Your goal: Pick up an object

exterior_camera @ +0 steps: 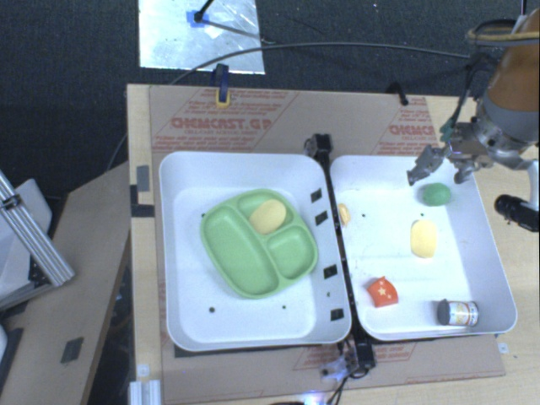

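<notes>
- Your claw [441, 168] hangs over the far part of the right bin [498, 251], its two fingers spread apart with nothing between them.
- The green object [436, 195] lies on the bin floor just below and between those fingers; it is a rounded lump, slightly wider than deep, with its longer side running left to right. You cannot tell from this view whether the fingertips touch it.
- The yellow object [424, 238] lies near it, toward the camera; it is oval, its long axis running near to far.
- The red object [382, 292] sits nearer the front, close to the divide between the bins.
- The small can [457, 313] lies on its side in the front right corner, its long axis running left to right.
- A small pale piece [342, 215] rests against the right bin's left wall.
- The left bin [194, 184] holds a green compartment tray [245, 264]; a yellow round item [269, 217] sits in its far compartment.
- Both bins stand on a cardboard sheet [253, 121] on your worktop.
</notes>
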Controlling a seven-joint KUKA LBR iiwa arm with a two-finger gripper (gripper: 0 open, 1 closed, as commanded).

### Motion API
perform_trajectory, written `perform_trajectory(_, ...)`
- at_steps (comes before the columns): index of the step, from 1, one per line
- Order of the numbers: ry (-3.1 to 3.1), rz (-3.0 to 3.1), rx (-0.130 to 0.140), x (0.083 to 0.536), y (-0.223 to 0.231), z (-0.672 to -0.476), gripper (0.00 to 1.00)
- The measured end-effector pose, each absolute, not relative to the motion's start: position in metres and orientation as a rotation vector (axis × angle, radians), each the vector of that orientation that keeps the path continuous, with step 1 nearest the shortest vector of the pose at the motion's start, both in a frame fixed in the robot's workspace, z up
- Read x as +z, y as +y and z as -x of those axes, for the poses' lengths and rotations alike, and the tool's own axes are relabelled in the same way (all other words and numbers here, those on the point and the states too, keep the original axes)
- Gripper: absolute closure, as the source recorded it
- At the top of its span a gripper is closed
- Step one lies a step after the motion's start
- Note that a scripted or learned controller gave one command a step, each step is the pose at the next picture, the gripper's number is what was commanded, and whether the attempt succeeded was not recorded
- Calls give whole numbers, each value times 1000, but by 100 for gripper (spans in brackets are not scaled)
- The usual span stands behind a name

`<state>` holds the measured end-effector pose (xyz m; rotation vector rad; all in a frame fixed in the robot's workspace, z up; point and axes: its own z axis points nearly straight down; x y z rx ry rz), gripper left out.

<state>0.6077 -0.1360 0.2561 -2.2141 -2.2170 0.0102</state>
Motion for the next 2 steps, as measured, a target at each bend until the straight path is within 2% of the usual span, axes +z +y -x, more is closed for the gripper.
perform_trajectory(1,-2226,2218,-1,263,-136,-610,0)
perform_trajectory(2,-2223,2220,1,221,-137,-615,0)
